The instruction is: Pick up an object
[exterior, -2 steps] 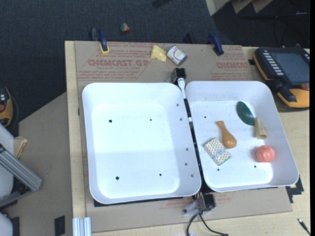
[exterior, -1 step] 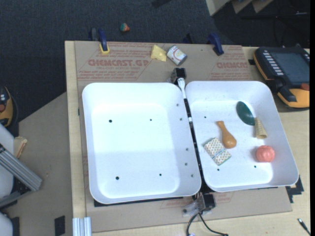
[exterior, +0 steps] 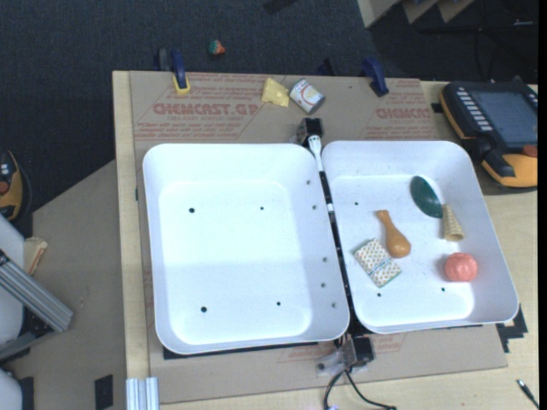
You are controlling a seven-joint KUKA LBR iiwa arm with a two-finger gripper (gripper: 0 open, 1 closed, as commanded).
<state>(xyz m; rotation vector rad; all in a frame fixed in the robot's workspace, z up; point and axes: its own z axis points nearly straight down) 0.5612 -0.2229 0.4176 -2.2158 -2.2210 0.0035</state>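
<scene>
Two shallow white bins sit side by side on the desk [exterior: 256, 109], which has a brown sheet w/ red print on top. Left bin [exterior: 171, 178] has a bare white floor w/ a few small dark holes. Right bin [exterior: 359, 156] carries all the pickable objs: a dark green oval piece [exterior: 426, 195] near the back right, w/ a tan cone-like piece [exterior: 451, 223] just beside it to the front right; an orange-brown gourd-shaped piece [exterior: 392, 233] near the bin's middle; a checkered white-and-tan block [exterior: 377, 262] touching or nearly touching the gourd's front left; a pink-red ball [exterior: 461, 267] towards the front right, apart from the rest. Behind the bins on the desk lie a yellow wedge [exterior: 275, 92] and a small white-and-grey box [exterior: 307, 96], close together. Two blue clamps [exterior: 179, 68] grip the desk's back edge. A black-and-orange handheld pendant [exterior: 496, 126] lies at the right. State of the jaws: can't tell.
</scene>
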